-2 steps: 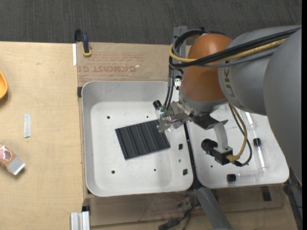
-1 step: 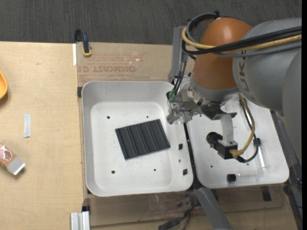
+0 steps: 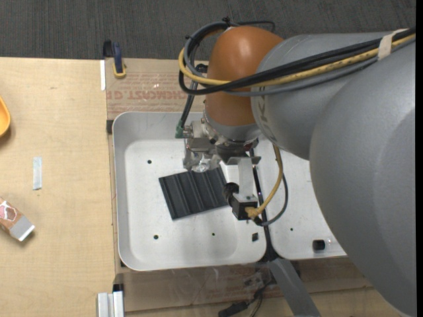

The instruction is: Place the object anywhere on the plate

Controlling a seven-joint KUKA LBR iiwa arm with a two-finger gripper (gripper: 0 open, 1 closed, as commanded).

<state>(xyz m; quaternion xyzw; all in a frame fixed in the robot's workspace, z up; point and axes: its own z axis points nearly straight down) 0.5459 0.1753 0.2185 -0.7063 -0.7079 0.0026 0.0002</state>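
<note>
Two shallow white bins sit side by side on the tabletop (image 3: 59, 111), and the grey arm (image 3: 344, 124) with its orange band (image 3: 241, 65) reaches in from the right, hanging low over the left bin (image 3: 132, 243). From where I stand, the gripper (image 3: 198, 158) is down at the upper edge of a dark ribbed rectangular piece (image 3: 195, 193), which lies flat and slightly turned on the bin floor, near its middle. That ribbed slab is the only loose thing I can make out in the bin, so I take it to be either the object or the plate of the task; I cannot tell which, and I see no second item beside it. The metal end of the gripper looks to be touching or just above the slab's top edge, but the wrist and cables (image 3: 264, 197) crowd the spot, and I cannot tell how its grasping end is set or whether anything is caught in it. My judgement is that the work is at an early stage: a grasp or a release is being tried right at that edge, with nothing visibly lifted. The next move calls for a clean vertical rise to show whether anything comes up, then a short carry and a gentle set-down. Off to the left on the tabletop lie a small grey strip (image 3: 37, 174) and a wrapped bar (image 3: 13, 220), well apart from the bin.
</note>
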